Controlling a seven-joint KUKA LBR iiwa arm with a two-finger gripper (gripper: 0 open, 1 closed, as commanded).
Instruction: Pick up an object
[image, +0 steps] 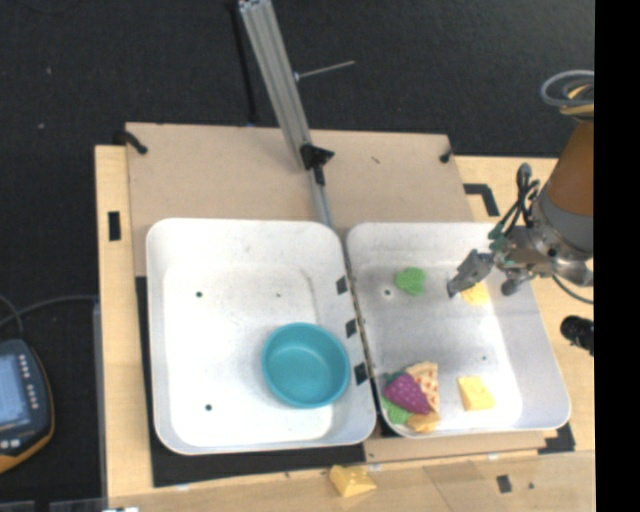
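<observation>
The gripper (487, 277) hovers over the right bin (520, 395), fingers spread wide with nothing between them, right above a small yellow block (476, 294). The risk from here: the block sits just under one fingertip, so a straight descent could land on it or nudge it aside rather than straddle it.
</observation>
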